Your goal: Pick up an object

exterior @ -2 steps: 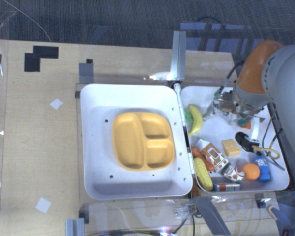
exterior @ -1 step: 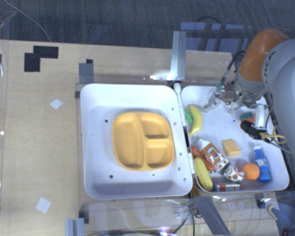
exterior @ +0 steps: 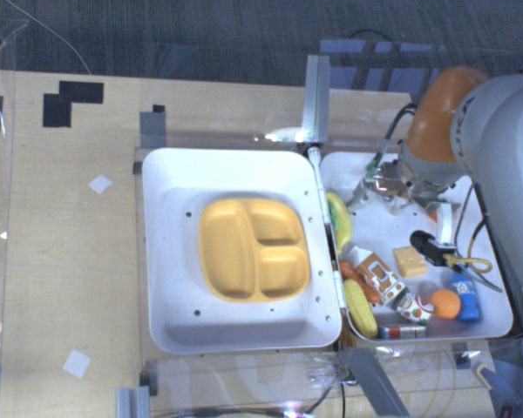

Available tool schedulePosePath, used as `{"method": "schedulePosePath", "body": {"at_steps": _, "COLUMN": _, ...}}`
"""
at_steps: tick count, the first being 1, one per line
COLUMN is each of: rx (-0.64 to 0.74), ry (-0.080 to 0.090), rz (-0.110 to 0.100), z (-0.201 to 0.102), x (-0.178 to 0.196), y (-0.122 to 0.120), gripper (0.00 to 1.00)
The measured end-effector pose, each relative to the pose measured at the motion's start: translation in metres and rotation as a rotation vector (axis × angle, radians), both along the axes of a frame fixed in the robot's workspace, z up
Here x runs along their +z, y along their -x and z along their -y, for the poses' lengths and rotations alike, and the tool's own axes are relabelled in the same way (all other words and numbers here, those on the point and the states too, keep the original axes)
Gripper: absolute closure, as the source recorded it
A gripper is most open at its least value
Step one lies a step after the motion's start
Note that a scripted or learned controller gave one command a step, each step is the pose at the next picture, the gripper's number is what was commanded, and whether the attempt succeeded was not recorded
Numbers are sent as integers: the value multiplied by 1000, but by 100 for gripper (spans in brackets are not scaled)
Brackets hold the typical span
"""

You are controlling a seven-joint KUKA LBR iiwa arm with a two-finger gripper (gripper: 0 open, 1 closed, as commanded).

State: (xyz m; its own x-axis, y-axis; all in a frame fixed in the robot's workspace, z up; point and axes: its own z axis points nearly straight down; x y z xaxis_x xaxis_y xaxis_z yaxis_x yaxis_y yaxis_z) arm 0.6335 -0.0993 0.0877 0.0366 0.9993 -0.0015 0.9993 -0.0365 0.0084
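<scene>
My gripper [exterior: 379,184] hangs over the far end of the right bin [exterior: 499,319], below the arm's orange band. Nothing shows between its tips. In front of it the bin holds a tan block [exterior: 409,260], a small printed carton [exterior: 379,276], an orange ball [exterior: 445,303], a blue bottle [exterior: 465,300], a yellow corn cob [exterior: 359,307], a yellow-green banana [exterior: 338,219] along the left wall, and a red marker [exterior: 403,330] at the near wall. The bare floor just under the gripper lies apart from these things.
The left bin [exterior: 166,233] holds a yellow divided plate [exterior: 253,247] in its middle. A metal post [exterior: 316,103] stands behind the seam between the bins. The grey arm [exterior: 506,155] covers the right bin's far right corner.
</scene>
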Motion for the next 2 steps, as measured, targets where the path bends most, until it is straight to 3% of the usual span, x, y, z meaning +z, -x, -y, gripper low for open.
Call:
{"method": "schedulePosePath", "body": {"at_steps": 1, "rx": 4, "ry": 3, "rz": 10, "z": 0, "x": 15, "y": -3, "gripper": 100}}
{"method": "schedulePosePath", "body": {"at_steps": 2, "rx": -258, "ry": -2, "rz": -2, "z": 52, "x": 62, "y": 39, "gripper": 100}}
